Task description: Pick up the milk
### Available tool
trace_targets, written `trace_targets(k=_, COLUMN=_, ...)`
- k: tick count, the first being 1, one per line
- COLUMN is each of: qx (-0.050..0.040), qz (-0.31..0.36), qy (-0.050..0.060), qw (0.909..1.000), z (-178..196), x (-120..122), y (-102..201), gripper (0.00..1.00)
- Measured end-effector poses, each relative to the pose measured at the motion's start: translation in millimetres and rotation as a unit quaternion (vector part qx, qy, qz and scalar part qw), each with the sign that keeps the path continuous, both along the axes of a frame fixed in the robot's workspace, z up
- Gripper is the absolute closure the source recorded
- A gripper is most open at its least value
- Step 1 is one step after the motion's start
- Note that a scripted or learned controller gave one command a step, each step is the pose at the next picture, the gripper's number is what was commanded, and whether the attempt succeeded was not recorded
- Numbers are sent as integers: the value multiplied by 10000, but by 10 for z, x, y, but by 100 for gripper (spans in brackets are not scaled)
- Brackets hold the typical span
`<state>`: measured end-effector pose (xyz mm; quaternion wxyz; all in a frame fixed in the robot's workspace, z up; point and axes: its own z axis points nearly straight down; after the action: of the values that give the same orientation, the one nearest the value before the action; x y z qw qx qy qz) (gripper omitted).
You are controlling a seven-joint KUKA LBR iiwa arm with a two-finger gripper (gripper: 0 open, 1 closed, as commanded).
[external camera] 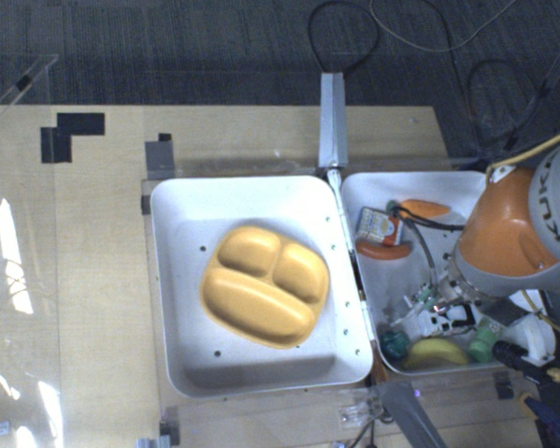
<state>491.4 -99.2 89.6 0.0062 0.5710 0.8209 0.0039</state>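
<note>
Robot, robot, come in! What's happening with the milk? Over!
Claw low in right bin, among clutter. Milk carton up by the divider, untouched, apart from claw. Banana near claw; bread in left bin.

I'm working a robotics lab: pale wooden bench [67, 276], two white bins [172, 299], loose black cables [410, 24] on dark carpet [158, 37] along the top.

Wooden bench [95, 275] under two white bins [172, 299]
</note>
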Motion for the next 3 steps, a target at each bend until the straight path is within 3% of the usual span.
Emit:
trace_targets(k=1, qx=3, qz=16, qy=-35, qw=10000, z=118, x=28, y=13, gripper=100)
trace_targets(k=2, qx=3, qz=16, qy=-33, qw=10000, z=117, x=27, y=13, gripper=0)
trace_targets(k=3, qx=21, qz=-737, qy=26, qw=9973, z=-7, x=-16, y=-31, gripper=0)
